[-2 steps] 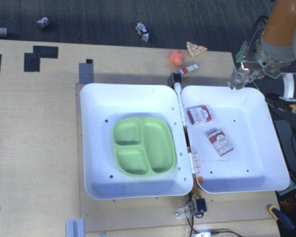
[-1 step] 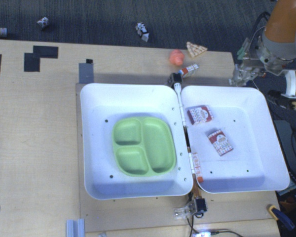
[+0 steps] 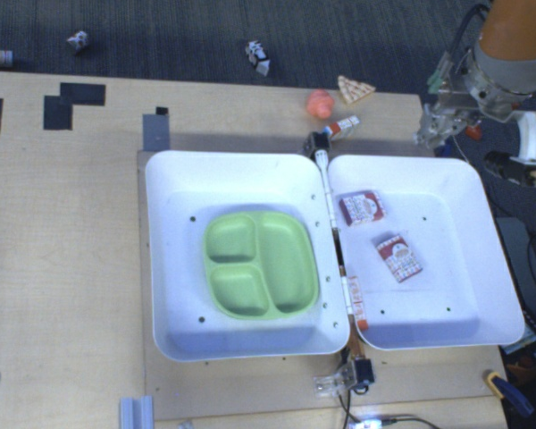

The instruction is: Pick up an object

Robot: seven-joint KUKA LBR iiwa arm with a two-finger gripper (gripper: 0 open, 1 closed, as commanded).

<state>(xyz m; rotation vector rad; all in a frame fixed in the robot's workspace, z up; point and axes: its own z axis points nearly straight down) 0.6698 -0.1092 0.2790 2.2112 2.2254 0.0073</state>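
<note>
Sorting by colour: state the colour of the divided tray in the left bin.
Light green, seen clearly in the camera view: the divided tray has three compartments.

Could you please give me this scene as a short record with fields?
left bin: holds a green divided tray
right bin: holds two small red-and-white packets
arm: at the upper right, above the bench behind the right bin
claw: beyond the right bin's far edge, nothing seen in it
bench behind bins: pink ball, pizza-slice toy
</note>
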